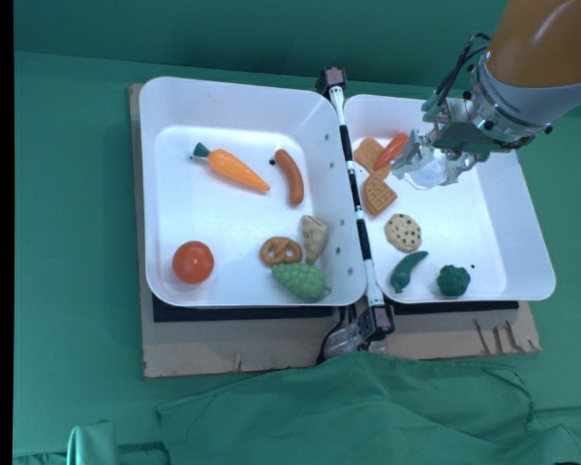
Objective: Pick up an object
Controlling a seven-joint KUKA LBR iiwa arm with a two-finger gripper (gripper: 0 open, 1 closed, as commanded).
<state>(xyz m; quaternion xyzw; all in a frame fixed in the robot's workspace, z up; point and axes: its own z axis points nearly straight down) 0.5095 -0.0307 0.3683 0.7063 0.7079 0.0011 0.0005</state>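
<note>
Holding six toys left bin (165,114), five right bin (523,250)

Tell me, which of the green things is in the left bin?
The bunch of grapes, at the left bin's near edge beside the pretzel. The other two green things, the pepper and the broccoli, lie in the right bin.
</note>
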